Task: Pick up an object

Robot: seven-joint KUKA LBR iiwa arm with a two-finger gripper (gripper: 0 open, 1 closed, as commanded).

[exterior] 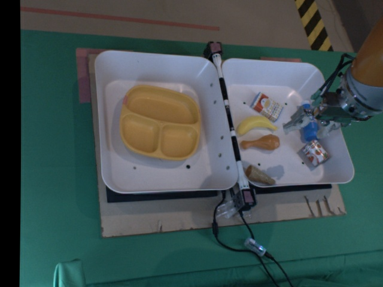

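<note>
In the right bin, the hand partly hides a blue object.

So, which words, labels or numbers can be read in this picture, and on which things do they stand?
None can be read.
Small carton: coloured print, too blurred to read.
Packet: red and white print, too small to read.
Floor stripes: yellow and black hazard marking, no words.

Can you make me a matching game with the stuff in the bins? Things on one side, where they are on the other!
Things:
1. yellow tray
2. banana
3. chicken leg
4. hand

Places:
A. just below the banana
B. over the right bin's right side
C. in the left bin
D. middle of the right bin, below the small carton

Pairs: 1-C, 2-D, 3-A, 4-B
</note>
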